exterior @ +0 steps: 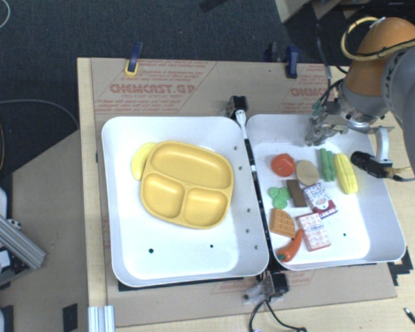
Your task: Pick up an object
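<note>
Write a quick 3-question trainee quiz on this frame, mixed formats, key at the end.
1. True or false: the yellow divided plate lies in the right bin.
2. Which item lies nearest the hand? A) waffle B) green bean pod C) carrot
3. Fill in: the corn cob lies directly beside the ____.

Key: 1 false, it is in the left bin. 2 B. 3 green bean pod.
</note>
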Motion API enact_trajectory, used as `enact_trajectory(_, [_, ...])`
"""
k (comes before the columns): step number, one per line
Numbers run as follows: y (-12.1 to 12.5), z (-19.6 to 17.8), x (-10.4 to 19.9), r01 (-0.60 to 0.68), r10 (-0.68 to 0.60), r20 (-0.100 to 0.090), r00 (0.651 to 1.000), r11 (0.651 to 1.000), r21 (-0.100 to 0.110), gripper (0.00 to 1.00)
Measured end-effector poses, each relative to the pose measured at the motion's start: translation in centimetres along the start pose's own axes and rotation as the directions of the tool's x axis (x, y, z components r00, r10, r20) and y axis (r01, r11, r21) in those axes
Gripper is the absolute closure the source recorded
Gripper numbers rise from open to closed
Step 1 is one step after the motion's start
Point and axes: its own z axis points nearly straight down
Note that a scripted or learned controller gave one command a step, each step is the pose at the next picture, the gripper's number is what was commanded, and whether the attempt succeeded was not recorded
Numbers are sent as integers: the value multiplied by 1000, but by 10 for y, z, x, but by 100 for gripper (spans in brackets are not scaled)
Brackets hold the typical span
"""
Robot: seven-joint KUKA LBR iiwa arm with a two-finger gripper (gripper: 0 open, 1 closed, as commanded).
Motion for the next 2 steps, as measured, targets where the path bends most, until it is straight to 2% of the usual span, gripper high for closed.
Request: enact_trajectory(2, [-5, -127, -1, -4, 4, 2, 1000, 1000, -7, 100])
